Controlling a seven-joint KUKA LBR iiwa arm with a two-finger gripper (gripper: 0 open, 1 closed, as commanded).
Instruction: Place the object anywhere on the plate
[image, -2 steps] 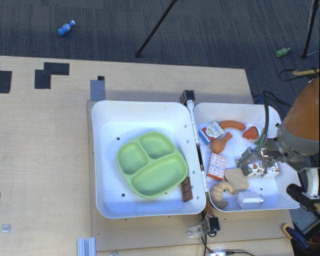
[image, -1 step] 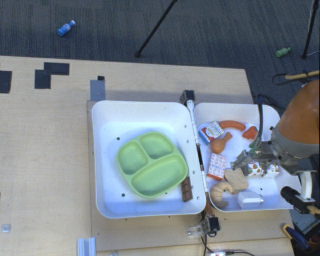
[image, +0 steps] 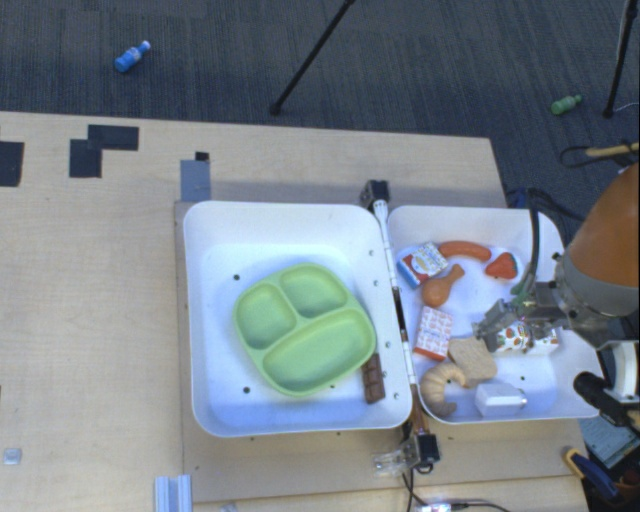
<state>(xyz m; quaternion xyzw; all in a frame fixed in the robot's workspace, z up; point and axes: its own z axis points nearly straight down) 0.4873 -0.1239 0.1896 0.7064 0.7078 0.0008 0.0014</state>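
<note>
Camera view looks down on our counter (image: 100, 300) with its two white bins side by side. In the left bin (image: 205, 300) lies the green plate (image: 305, 328), divided into three compartments, none of them bearing anything. A small brown bar (image: 373, 380) rests just off the plate's right rim, near the bin's right wall.

The right bin (image: 540, 405) carries the loose things: an orange sausage (image: 464, 250), a red piece (image: 501, 266), a blue and white packet (image: 420, 263), a brown drumstick (image: 442, 284), a red and white carton (image: 433, 333), a slice of bread (image: 472, 358), a croissant (image: 443, 381) and a white block (image: 500, 401).

Our gripper (image: 505, 325) reaches in from the right and hangs over the right side of this bin, right at a small colourful item (image: 520, 340) beside the bread. Whether its fingers are released or clenched we cannot tell, nor whether that item sits between them. Every toy piece lies apart from the plate.
</note>
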